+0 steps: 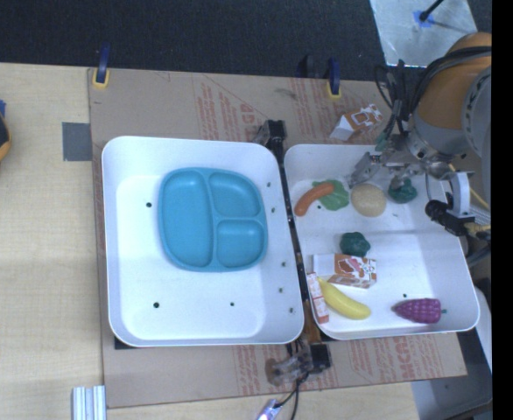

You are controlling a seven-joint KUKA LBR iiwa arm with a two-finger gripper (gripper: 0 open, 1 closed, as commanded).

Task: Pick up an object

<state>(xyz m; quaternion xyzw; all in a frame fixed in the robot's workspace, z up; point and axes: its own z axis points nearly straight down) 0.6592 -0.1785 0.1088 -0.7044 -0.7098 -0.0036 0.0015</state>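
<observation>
While the arm point(453, 94) reaches low into the right bin point(445, 243), its pincer point(381, 166) state is unclear.

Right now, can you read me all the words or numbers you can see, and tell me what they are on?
No text here can be read.
Cardboard sheet under the bins: red printing along its edges, too blurred to read.
Small carton in the right bin: red and white print, too small to read.
Packet on the cardboard behind the right bin: markings too small to read.
Blue divided plate in the left bin: no writing visible.
</observation>
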